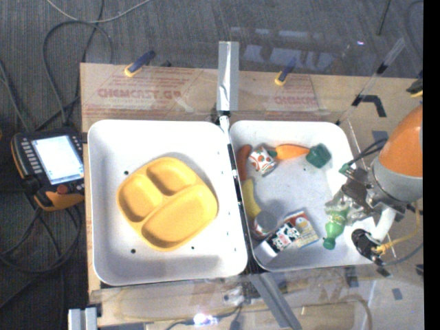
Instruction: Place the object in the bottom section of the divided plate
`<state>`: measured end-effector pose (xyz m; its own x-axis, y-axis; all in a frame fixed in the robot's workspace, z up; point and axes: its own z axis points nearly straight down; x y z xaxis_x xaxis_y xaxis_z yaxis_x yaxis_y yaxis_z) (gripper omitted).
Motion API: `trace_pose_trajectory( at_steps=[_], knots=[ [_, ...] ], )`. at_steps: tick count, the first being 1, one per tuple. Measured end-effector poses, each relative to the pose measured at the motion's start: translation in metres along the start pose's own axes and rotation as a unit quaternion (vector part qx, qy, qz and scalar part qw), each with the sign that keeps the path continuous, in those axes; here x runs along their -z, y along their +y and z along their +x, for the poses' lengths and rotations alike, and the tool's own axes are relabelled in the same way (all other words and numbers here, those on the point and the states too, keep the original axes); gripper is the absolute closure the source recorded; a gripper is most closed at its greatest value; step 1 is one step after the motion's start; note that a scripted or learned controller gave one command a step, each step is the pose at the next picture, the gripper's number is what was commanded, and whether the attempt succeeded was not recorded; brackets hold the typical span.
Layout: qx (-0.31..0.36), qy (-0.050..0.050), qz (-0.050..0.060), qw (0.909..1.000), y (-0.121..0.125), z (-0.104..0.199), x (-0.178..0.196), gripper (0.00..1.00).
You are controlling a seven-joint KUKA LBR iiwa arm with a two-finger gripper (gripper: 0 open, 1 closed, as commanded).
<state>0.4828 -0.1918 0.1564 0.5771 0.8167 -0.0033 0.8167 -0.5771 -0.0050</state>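
A yellow divided plate [167,201] lies in the left bin [103,253]; its two small sections face the back and its large section [180,216] faces the front. My gripper [349,205] is low over the right side of the right bin [295,184], directly above a small green bottle [332,231] that lies near the bin's front right. The gripper's body hides the bottle's upper end. Whether anything is held cannot be told.
The right bin also holds a carrot with a green top [294,152], a small red-and-white can [262,160], a brown stick [243,162], a yellow banana-like piece [250,199] and a cow-print carton [291,232]. A tablet [56,159] sits left of the bench.
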Motion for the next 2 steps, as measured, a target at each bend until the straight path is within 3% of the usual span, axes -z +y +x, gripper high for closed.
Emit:
trace_pose_trajectory(
  at_steps=[1, 2],
  knots=[
    [0.136, 0.0, -0.001, 0.9907, 0.008, 0.068, 0.017, 1.0],
    [0.028, 0.0, 0.001, 0.9996, -0.056, 0.128, 0.026, 1.0]
  ],
)
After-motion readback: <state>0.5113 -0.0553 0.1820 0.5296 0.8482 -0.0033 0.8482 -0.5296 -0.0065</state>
